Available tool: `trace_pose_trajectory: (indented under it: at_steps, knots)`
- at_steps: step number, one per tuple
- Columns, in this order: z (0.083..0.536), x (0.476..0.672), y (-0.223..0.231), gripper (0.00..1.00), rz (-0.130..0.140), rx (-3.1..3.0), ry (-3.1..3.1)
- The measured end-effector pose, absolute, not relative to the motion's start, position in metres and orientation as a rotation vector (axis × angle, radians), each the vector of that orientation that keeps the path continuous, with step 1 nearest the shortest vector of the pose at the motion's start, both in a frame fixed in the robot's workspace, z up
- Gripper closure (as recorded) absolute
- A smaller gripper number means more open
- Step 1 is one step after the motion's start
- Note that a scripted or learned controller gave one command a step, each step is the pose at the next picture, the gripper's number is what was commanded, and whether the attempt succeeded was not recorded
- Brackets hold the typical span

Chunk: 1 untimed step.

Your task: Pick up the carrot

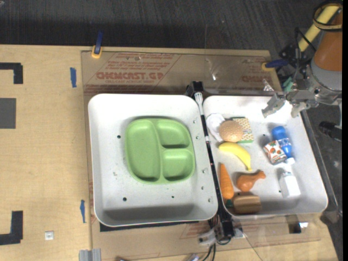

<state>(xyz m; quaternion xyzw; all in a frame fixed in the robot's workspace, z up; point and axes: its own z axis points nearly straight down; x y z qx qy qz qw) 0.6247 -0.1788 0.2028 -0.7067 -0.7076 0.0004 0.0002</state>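
Note:
The orange carrot (225, 181) lies lengthwise along the left wall of the right bin (315, 200), near its front. It sits between a banana and a brown block. My gripper (283, 107) hovers over the far right corner of that bin, well away from the carrot. Its two fingers stand apart, open, with nothing between them.
The right bin also holds a bun (234, 129), a banana (237, 153), a drumstick (250, 180), a brown block (247, 203), a small carton (275, 151), a blue bottle (279, 133) and a white bottle (289, 183). A green divided plate (160, 148) lies in the left bin (103, 162).

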Motion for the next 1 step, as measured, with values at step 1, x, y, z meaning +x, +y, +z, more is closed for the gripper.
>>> trace_pose_trajectory:
  at_steps: [1]
  knots:
    - [0.1789,0.5489,-0.1368,0.00,0.003,-2.364,-2.061]
